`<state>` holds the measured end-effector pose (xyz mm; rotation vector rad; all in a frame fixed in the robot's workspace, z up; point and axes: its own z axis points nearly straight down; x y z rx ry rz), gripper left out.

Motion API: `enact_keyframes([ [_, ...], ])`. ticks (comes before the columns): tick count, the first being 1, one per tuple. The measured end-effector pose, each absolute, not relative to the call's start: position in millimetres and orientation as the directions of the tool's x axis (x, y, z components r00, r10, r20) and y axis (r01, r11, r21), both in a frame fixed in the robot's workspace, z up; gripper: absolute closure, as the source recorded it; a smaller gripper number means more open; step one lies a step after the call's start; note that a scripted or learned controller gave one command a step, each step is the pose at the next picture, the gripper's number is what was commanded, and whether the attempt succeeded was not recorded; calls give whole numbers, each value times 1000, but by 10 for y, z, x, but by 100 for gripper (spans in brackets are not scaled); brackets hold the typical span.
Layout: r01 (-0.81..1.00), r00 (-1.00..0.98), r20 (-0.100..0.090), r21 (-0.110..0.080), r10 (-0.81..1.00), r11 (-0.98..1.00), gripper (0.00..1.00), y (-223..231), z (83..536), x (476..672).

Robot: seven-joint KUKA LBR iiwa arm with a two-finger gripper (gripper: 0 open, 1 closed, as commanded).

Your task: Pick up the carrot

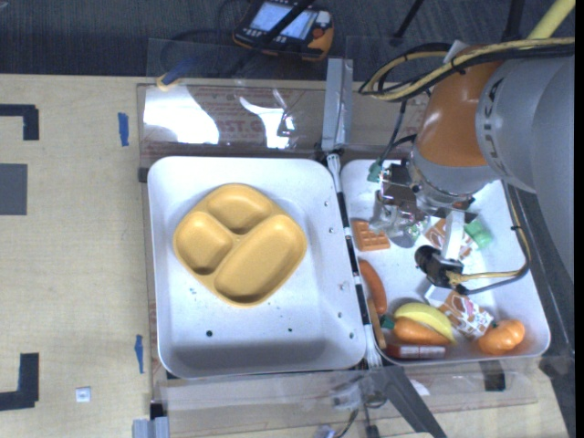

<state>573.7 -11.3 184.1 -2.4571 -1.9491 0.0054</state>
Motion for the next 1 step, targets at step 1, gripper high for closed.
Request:
enact_keyframes([
  [1,974,226,0,-4,974,-226,100,-108,1945,5745],
])
